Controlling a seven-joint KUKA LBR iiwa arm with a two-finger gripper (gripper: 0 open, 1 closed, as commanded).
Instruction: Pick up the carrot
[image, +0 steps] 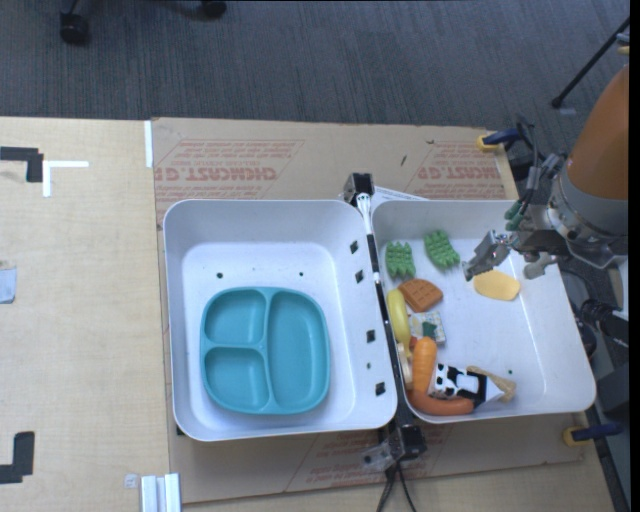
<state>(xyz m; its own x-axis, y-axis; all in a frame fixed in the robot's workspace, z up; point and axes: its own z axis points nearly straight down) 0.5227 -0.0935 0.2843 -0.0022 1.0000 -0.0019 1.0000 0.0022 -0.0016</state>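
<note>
1. Looking down on the bench, I take the carrot (424, 364) as my landmark: it lies in the right bin (545, 345), close to that bin's left wall and toward its near end.
2. I see the carrot as a smooth, tapered orange piece, standing roughly lengthwise along the wall, its rounded top pointing away from me (its lower end is overlapped by other things, so I can't make out the tip).
3. Touching the carrot's lower end is a reddish sausage (438, 405), and just to the carrot's right sits a black-and-white toy (462, 384).
4. Just beyond the carrot lie a yellow piece (398, 312) against the wall, a small patterned block (431, 327) and a brown waffle-like piece (422, 294); farther beyond are two green pieces (420, 254).
5. Well apart from the carrot, up and to its right, the gripper (489, 255) hangs over the bin beside a pale yellow oval (497, 287); I cannot tell from here how the tool is set, and nothing shows held in it.
6. Left of the carrot, across the dividing wall, the left bin (190, 330) holds a teal divided plate (267, 350).
</note>
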